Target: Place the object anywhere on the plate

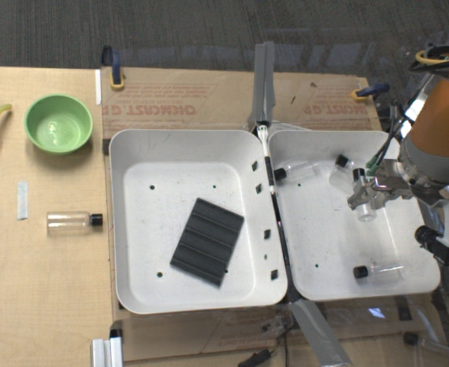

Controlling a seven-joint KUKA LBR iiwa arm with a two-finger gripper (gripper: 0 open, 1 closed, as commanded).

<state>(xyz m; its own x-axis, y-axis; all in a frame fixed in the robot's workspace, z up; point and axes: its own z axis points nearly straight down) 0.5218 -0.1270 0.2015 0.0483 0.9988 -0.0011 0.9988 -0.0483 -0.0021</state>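
Clear plastic bottles (377, 270), slick and round, could roll from my pincer (366, 203); its state I cannot tell.

Ribbed plate (207, 241) in left bin (132, 281), three bottles (377, 269) in right bin (415, 281)

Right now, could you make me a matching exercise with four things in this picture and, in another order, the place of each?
Things:
1. dark grey ribbed rectangular plate
2. light green round bowl
3. clear plastic bottle with a black cap
4. metal pincer

Places:
A. over the right white bin
B. lying on the wooden bench, below the bowl
C. inside the left white bin
D. on the bench, upper left

Pairs: 1-C, 2-D, 3-B, 4-A
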